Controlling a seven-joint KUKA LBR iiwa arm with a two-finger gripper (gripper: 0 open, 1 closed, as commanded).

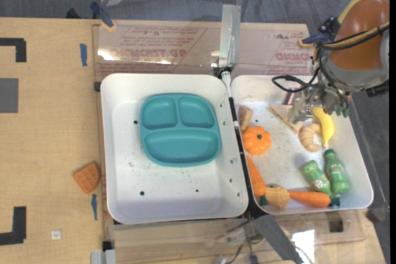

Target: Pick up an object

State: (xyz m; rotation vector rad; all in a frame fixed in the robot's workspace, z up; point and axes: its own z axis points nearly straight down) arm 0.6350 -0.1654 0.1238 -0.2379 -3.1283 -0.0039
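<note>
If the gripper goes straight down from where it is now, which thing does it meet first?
Most likely the banana or the croissant beside it: the gripper hangs over the right bin near both. Depth is unclear from this slanted view.

The two bins (pixel 117 151) are smooth white plastic with a slight sheen, and the teal divided plate (pixel 180 130) in the left one is matt plastic. The toy foods — the orange pumpkin (pixel 257 141), yellow banana (pixel 324 125) and green bottles (pixel 336 171) — appear as glossy moulded plastic. The surface (pixel 46 108) is bare, matt wood board — clear, reflective sheeting (pixel 161 46) stands behind the bins.
</note>
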